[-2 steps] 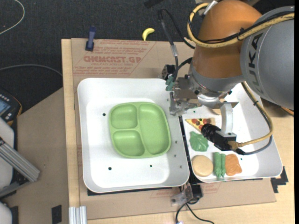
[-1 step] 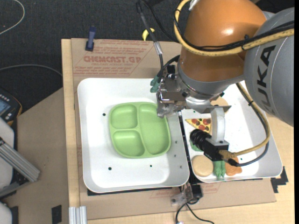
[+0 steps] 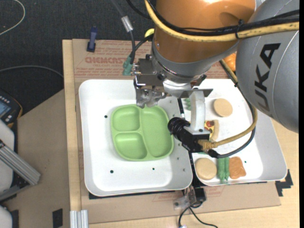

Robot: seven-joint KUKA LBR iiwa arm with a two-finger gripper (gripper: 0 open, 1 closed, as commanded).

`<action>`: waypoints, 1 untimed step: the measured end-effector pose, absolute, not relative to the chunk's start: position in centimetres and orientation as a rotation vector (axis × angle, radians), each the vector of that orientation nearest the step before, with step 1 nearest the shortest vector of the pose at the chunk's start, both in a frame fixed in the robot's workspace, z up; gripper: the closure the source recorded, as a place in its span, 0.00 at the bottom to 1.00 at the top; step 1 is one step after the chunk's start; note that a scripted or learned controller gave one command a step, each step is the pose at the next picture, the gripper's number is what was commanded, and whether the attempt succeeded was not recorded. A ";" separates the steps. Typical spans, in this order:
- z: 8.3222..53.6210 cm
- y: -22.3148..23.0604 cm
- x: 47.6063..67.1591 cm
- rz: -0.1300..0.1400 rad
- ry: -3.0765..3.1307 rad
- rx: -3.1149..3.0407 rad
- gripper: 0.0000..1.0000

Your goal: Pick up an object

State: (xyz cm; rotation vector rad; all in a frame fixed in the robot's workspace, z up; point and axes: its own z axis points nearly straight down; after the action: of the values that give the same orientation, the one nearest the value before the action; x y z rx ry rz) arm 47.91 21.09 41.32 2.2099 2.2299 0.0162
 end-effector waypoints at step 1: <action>39.8 15.2 47.9 -0.006 2.216 2.230 1.00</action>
State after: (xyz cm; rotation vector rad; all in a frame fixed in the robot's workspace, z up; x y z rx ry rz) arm 47.92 15.19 39.82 2.2296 2.2156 -0.0062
